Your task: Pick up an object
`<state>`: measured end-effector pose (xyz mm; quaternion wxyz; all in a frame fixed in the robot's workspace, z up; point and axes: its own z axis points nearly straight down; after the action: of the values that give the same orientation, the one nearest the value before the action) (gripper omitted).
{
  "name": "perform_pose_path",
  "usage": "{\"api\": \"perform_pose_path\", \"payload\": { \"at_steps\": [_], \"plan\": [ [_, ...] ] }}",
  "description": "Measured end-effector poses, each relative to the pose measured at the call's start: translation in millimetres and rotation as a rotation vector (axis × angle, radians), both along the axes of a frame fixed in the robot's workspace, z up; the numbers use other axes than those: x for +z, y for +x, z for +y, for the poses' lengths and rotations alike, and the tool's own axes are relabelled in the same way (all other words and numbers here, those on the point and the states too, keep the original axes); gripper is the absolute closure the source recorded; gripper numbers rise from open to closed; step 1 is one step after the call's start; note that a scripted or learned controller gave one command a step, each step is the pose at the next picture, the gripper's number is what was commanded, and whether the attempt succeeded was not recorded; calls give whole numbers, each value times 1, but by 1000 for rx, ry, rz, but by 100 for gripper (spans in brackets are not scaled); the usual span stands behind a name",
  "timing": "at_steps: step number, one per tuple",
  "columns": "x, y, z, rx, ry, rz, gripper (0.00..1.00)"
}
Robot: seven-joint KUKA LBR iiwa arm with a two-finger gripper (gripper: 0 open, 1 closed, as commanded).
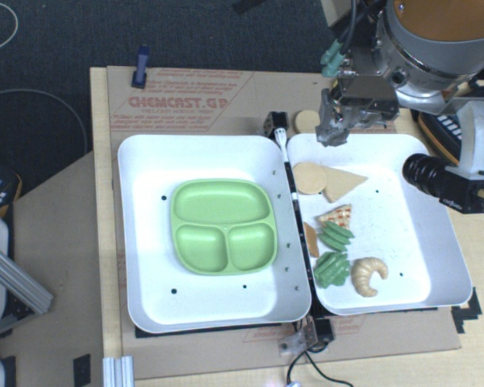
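While the hand [334,134] hovers at 12 o'clock of the right bin [436,248], grip state unreadable, a curved tan croissant [369,275] lies at 6. Cardboard [177,101] reads "CHEMCAST GP".

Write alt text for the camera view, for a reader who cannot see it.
A grey robot arm's pincer hangs over the far edge of the right white bin, which holds toy food: a croissant, green vegetables, a pizza slice and tan flat pieces. The left white bin holds a green divided plate.
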<state>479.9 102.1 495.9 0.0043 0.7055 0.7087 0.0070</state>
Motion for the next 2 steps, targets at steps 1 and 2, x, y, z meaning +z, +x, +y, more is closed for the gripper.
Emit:
{"api": "perform_pose_path", "payload": {
  "at_steps": [1, 2],
  "plan": [
    [-160, -2, 32, -4, -7, 31, 100],
    [29, 0, 66, 1, 5, -5, 100]
  ]
}}
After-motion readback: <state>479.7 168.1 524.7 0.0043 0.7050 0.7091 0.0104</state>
